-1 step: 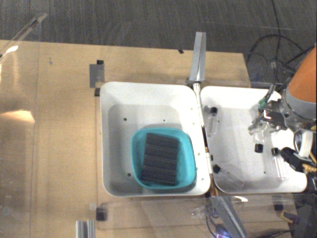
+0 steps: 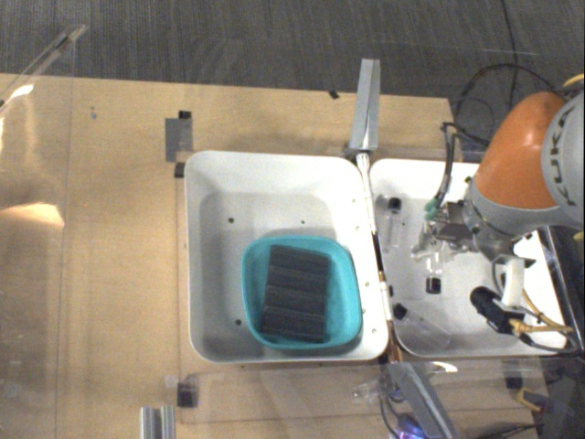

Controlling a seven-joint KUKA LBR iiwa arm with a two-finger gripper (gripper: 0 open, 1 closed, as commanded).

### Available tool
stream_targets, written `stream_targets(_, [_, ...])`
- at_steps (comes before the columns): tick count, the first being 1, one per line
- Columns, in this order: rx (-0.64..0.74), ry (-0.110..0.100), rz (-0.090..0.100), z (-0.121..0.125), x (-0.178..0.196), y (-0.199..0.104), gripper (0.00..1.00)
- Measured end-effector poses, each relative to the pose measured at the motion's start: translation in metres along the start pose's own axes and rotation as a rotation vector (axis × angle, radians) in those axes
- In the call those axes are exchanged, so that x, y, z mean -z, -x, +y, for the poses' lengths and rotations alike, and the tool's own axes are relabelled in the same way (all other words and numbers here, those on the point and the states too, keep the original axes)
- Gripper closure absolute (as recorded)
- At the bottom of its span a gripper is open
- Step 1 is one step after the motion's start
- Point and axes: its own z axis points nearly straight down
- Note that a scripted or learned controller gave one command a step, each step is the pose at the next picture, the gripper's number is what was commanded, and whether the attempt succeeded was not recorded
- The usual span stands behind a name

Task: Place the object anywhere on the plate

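A teal square plate sits in the left white bin, toward its front right. A dark grey ridged block lies flat on the plate, roughly centred, its long side running front to back. My gripper hangs over the left half of the right bin, well apart from the plate and the block. The grey and orange wrist sits above and behind it.
A divider rail runs between the two bins. Small dark bits lie on the right bin's floor near the gripper. Cables and a black connector trail at the right. A metal post stands behind the bins.
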Motion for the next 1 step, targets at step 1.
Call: stream_targets(1, [0.056, 0.001, 0.001, 0.0134, 0.0006, -0.0585, 1.0])
